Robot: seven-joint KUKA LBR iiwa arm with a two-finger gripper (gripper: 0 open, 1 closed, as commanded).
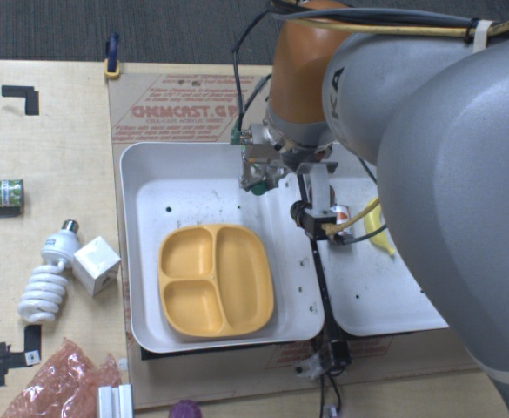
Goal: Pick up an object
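Note:
A yellow-orange divided plate (pixel 217 279) with three compartments lies in the left white bin (pixel 145 233), toward its near side. My gripper (pixel 256 179) hangs over the far right part of that bin, above and behind the plate, apart from it. In the right bin (pixel 385 307) a yellow object (pixel 374 226) shows beside a small white and orange item (pixel 339 216); the arm covers much of that bin.
Left of the bins on the bench lie a spiral light bulb (pixel 47 277), a small white box (pixel 97 265), a green can (pixel 3 194) and a pink mesh bag (pixel 58 381). A cable runs down the divider between the bins.

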